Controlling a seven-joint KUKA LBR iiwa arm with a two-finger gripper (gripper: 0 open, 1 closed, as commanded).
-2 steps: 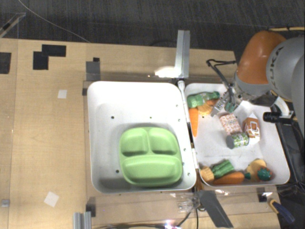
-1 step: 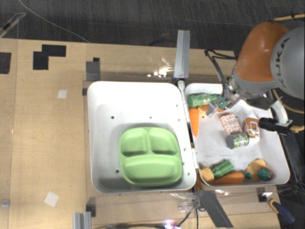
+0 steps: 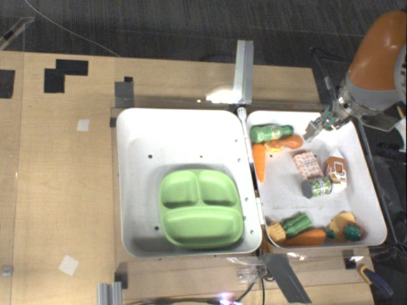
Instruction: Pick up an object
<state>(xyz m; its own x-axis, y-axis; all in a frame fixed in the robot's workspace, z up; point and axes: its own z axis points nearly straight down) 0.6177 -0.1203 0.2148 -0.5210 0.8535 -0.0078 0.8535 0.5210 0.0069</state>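
Green tray (image 3: 201, 208) in left bin (image 3: 137, 132); toy foods in right bin (image 3: 372, 199).

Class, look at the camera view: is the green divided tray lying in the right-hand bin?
No, the green divided tray lies in the left bin, while the right bin holds the small food items.

Open floor runs through the middle of the right bin (image 3: 372, 196), between a small box (image 3: 306, 164), a can (image 3: 317, 187) and a carton (image 3: 336, 170) on one side and the carrot (image 3: 259, 161) along the divider. Toy vegetables (image 3: 299, 229) crowd its near edge; a green bottle (image 3: 270, 133) blocks the far corner. In the left bin (image 3: 137, 138), a green tray (image 3: 200, 207) fills the near half, leaving the far half open.
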